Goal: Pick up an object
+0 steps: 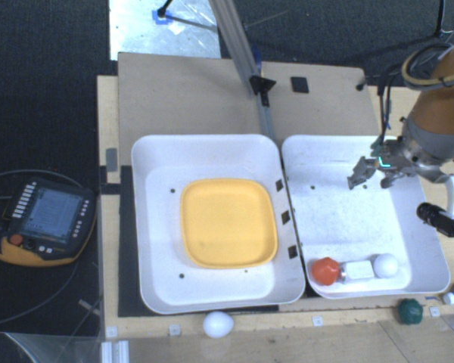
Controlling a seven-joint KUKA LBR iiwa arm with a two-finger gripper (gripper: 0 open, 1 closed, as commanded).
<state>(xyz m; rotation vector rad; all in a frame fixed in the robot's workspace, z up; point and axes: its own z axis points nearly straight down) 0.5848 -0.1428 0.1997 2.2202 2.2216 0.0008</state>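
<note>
- The two white bins (295, 203) look like smooth plastic with a faint sheen.
- The yellow plate (228, 222) looks like matt plastic, smooth.
- The table (189, 93) looks like flat, matt tan board.
- The floor (38, 74) looks like dark, rough carpet.
- The orange ball (325, 271) has a slight gloss.
- The white egg (218, 324) looks smooth and pale.
- The rail (238, 32) looks like grey metal.

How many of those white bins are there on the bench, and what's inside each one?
2. The left bin holds a yellow plate. The right bin has an orange ball, a white block and a white ball along its near edge.
</note>
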